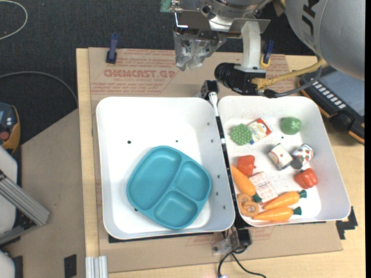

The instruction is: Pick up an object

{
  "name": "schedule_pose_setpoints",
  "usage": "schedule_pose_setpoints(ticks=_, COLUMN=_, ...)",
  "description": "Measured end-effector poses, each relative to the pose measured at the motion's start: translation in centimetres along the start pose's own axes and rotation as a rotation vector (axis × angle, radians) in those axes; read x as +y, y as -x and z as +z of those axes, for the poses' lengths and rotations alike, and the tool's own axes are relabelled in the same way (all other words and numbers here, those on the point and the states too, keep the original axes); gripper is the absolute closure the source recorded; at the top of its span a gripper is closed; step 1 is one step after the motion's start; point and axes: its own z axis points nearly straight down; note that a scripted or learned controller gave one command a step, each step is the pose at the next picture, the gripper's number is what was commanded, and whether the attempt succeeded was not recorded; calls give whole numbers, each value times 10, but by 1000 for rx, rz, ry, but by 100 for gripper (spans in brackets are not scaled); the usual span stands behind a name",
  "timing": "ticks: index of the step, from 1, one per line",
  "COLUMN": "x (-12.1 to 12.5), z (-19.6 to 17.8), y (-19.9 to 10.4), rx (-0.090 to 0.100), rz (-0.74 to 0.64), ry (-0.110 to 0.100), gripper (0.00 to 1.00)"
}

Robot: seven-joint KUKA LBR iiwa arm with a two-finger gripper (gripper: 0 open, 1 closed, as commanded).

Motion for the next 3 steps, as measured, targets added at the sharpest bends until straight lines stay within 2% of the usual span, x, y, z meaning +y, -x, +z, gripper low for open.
schedule_pose_setpoints(ticks=1, x=49, z=163, y=-5, rx=-4, rz=-1, ry=-16, gripper=100)
schedule_pose_setpoints(ticks=2, x=84, z=315, y=9, rx=-4, rz=0, ry=-16, gripper=100)
schedule_pose_setpoints(ticks=3, x=-13, z=205, y=-16, rx=3, rz=-8, ry=-7, gripper=100)
